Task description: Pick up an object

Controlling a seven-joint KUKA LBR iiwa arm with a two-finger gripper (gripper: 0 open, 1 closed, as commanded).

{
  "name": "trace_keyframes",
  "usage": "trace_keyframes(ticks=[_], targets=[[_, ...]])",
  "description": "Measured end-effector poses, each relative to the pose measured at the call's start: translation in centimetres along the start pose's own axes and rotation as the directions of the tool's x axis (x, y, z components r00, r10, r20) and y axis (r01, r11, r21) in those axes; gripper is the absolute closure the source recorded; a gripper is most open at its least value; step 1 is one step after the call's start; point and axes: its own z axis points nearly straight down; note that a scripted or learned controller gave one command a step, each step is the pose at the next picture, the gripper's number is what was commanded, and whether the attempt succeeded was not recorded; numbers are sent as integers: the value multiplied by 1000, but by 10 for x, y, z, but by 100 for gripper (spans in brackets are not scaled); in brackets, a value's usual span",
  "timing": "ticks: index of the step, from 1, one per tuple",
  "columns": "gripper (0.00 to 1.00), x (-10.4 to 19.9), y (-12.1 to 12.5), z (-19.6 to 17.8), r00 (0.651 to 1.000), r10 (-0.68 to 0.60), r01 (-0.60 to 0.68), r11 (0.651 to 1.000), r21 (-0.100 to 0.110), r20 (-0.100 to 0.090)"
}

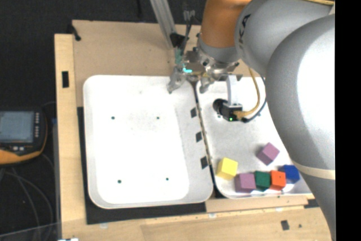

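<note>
Left bin [141,138]: open floor throughout.
Right bin [248,132]: blocks [262,178] crowd the near edge; arm [282,65] overhangs.

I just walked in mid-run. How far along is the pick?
Nothing looks picked yet: the yellow cube, purple cubes, green cube, orange cube and blue cube all lie in the right bin. The tool hangs at the bins' far end, away from them. Reaching, gripping and lifting remain.

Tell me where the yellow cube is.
The yellow cube sits in the right bin, near its front-left corner beside the divider, just left of a purple cube.
</note>
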Motion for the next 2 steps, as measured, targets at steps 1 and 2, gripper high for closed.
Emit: trace_keyframes(ticks=[1, 2], targets=[[0, 0, 0, 0, 1000, 0, 0, 1000, 0, 0], [0, 0, 0, 0, 1000, 0, 0, 1000, 0, 0]])
